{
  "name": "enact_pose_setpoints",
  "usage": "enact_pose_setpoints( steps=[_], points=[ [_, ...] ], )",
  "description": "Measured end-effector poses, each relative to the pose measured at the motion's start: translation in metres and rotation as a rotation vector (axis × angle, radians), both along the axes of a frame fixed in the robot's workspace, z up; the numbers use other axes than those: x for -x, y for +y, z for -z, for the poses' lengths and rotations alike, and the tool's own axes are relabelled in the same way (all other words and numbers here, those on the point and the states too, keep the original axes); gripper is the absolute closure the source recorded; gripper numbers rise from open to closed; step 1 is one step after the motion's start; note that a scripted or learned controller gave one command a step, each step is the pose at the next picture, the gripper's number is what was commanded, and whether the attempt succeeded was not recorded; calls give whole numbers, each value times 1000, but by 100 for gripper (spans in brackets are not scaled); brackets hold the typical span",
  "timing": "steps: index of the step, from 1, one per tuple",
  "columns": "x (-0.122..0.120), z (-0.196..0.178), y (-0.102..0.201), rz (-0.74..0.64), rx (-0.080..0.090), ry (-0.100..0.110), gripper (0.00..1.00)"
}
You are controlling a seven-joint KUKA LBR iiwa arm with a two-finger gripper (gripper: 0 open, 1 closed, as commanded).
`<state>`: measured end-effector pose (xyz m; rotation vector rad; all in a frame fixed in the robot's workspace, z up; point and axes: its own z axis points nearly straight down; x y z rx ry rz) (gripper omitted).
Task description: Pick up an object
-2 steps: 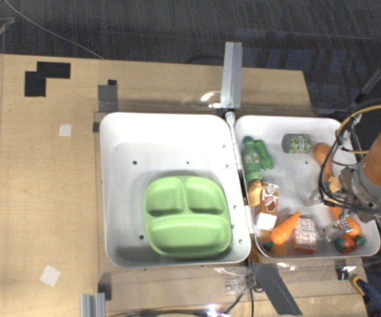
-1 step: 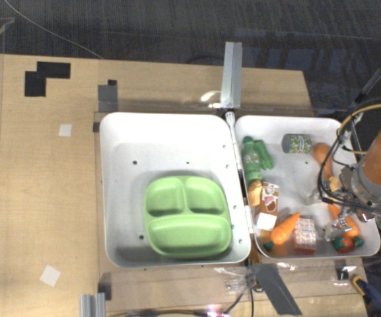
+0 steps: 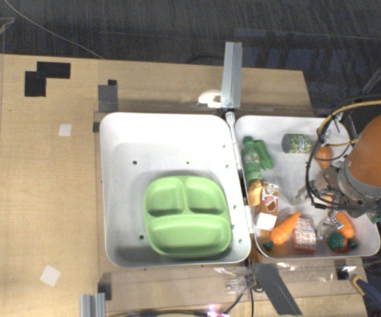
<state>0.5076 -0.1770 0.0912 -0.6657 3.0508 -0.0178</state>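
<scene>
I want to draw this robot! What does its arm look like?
The arm is grey metal with a big, round, shiny orange band. Thin black and yellow cables loop around it. Its gripper end is dark, with small wires bunched around it.

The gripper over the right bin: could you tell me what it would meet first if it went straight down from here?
Probably the right bin's white floor, or the small carrot at its edge. The gripper hangs under the wrist, so depth is unclear.
</scene>
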Motion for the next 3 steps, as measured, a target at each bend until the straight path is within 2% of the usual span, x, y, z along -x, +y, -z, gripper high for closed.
enact_pose_setpoints(
  steps=[1,2,3],
  points=[
    [-42,0,48,-349,2,1,0],
    [-47,-14,51,-348,2,-13,100],
    [-78,-117,26,-214,-1,5,100]
  ],
)
